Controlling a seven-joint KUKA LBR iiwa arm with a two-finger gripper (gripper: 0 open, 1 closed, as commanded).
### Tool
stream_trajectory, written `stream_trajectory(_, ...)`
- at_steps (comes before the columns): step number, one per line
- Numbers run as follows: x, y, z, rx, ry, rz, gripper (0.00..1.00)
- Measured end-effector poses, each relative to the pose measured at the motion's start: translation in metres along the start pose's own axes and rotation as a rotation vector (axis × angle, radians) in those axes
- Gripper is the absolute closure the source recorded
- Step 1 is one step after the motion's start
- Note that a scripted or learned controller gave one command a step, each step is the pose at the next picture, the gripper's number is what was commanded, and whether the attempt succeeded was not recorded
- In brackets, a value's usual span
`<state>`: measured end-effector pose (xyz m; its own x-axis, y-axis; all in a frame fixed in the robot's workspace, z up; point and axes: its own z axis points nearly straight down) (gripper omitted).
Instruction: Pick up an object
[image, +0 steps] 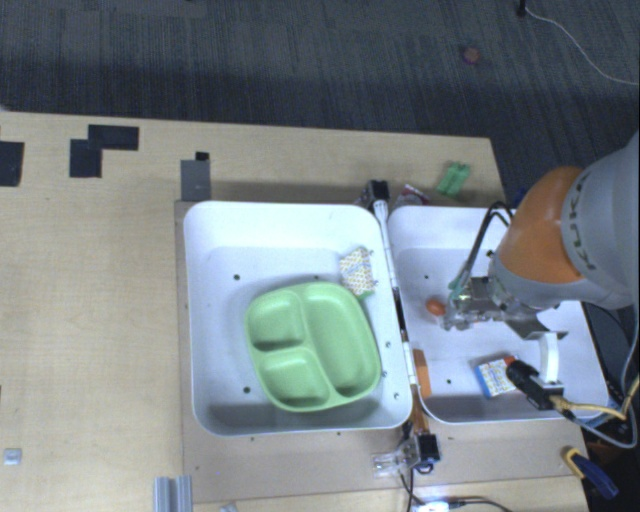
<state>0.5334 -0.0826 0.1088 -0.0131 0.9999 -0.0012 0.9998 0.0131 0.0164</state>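
Observation:
My gripper reaches down into the right bin, near its left-middle part. A small orange-red object lies on the bin floor just left of the gripper, very close to it. A small blue and white packet lies toward the bin's front, below the gripper and apart from it. In the left bin a green divided plate rests tilted. Touching its upper right rim is a small patterned packet.
The grey arm with its orange band covers the right bin's right half. A green object lies on the bench behind the right bin. An orange tab sits on the divider between the bins.

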Motion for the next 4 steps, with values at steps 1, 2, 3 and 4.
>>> stream_trajectory(1, 0.0, 0.0, 0.0, 0.0, 0.0, 0.0, 0.0)
stream_trajectory(2, 0.001, 0.001, -0.011, -0.003, 0.001, -0.005, 1.0)
stream_trajectory(3, -0.062, 0.044, 0.017, -0.005, -0.004, 0.008, 1.0)
stream_trajectory(4, 0.022, 0.049, -0.076, 0.011, 0.002, 0.007, 1.0)
